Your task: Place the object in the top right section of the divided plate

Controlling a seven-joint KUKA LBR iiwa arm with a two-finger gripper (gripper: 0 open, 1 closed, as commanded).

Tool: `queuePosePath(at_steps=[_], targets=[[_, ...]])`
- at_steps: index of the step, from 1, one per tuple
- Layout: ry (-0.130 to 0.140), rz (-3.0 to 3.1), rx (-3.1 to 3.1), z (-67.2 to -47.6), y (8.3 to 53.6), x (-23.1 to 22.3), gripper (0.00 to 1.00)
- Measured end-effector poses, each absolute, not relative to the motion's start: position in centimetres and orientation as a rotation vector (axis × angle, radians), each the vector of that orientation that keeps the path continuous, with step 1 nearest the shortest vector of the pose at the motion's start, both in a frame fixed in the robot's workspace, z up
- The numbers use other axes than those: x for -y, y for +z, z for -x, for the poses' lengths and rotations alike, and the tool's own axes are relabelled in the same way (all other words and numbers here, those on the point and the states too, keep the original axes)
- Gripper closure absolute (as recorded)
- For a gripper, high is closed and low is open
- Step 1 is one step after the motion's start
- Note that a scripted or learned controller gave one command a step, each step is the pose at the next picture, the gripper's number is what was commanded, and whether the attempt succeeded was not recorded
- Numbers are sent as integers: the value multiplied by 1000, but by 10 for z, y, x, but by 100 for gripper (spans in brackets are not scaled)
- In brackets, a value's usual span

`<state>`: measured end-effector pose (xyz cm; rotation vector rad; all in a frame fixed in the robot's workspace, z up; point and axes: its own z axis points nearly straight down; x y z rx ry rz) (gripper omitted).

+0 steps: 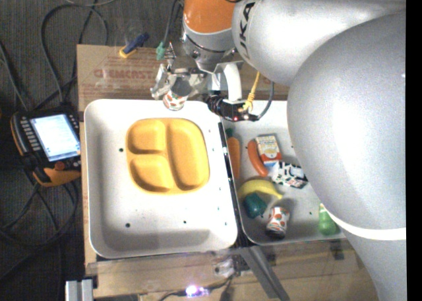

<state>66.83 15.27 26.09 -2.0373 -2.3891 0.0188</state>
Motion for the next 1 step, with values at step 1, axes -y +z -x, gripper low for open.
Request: queuePosePath(at_steps=[1], targets=[[8, 2006, 2418, -668, 255, -165, 100]])
